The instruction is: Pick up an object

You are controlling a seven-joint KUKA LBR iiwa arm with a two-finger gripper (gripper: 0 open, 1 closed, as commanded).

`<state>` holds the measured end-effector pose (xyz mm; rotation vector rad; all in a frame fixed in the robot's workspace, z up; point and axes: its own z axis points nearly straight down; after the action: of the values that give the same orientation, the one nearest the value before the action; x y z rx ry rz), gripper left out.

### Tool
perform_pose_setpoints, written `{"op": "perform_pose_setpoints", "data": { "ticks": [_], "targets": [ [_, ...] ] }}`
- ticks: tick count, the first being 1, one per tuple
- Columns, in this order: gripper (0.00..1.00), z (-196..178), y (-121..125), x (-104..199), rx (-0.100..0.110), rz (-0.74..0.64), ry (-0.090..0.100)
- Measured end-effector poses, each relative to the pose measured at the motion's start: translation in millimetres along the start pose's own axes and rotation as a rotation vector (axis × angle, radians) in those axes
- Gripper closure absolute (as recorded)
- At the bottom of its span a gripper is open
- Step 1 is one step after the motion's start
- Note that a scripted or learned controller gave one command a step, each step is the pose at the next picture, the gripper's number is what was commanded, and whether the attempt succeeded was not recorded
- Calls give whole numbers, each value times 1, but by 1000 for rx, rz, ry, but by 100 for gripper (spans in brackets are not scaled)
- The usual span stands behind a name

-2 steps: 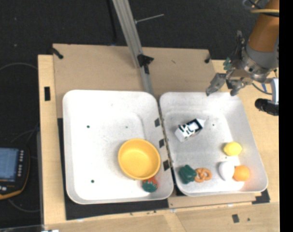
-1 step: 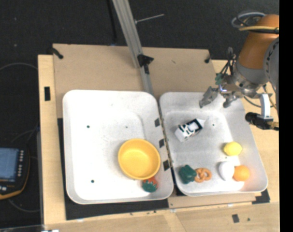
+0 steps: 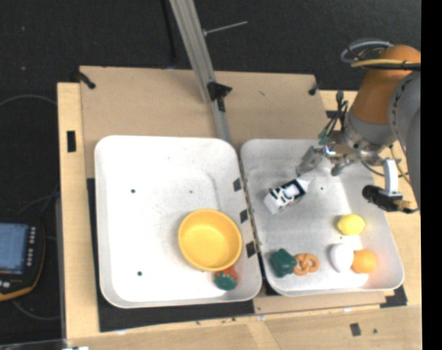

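Observation:
My gripper (image 3: pixel 322 166) hovers over the far part of the right bin (image 3: pixel 279 155), its fingers spread open with nothing between them. Just in front of it and to the left lies a white and black object (image 3: pixel 287 194), apart from the fingertips. Nearer the bin's front are a yellow lemon (image 3: pixel 350 224), a white egg (image 3: pixel 341 257), an orange ball (image 3: pixel 364 261), a brown pretzel (image 3: pixel 305 263) and a green piece (image 3: pixel 281 262).
The left bin (image 3: pixel 148 173) holds a yellow bowl (image 3: pixel 209 239) with a small red and green item (image 3: pixel 225 278) at its front corner. A slanted metal pole (image 3: pixel 199 57) rises behind the bins. A handheld screen (image 3: pixel 9 257) lies at the far left.

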<state>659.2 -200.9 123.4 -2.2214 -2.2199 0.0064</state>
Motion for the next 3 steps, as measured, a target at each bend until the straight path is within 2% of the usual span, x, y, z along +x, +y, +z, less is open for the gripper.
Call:
{"op": "perform_pose_setpoints", "data": {
  "ticks": [1,2,3],
  "targets": [
    [100,-15,2,-1,-7,0,-2],
    [100,-61,9,-4,-10,-3,0],
    [100,-125,11,-12,-13,-2,-2]
  ]
}}
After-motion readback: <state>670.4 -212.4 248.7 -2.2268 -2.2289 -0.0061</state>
